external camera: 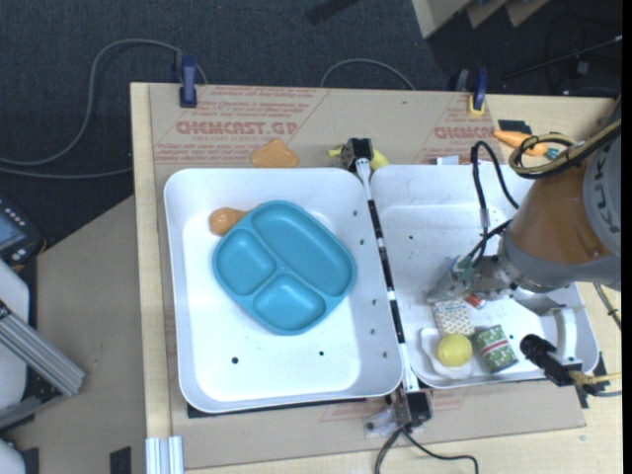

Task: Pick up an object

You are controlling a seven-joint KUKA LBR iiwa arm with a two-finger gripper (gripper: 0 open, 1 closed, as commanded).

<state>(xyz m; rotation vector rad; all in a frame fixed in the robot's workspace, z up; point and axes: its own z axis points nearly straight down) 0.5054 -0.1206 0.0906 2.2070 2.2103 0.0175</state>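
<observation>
Camera view, right half: grey arm with orange band reaching in from the right edge, bent down over the right bin, wrist angled toward the lower left. End effector low near the middle of that bin, close to its floor; spread or pressed together cannot be told from this angle. Just below it in the frame, a small patterned packet, pale with fine reddish print, lying flat, near the tip though contact not discernible. Further down, by the bin's lower rim, a yellow ball, round and plain, just beside the packet. Right of the ball, a green can with a pale label, lying on its side and tilted. Left half: left bin carrying a blue divided tray, turned at a slant, with an orange piece peeking out at its upper left edge. Another orange piece on the bench above the left bin, outside both bins.
</observation>
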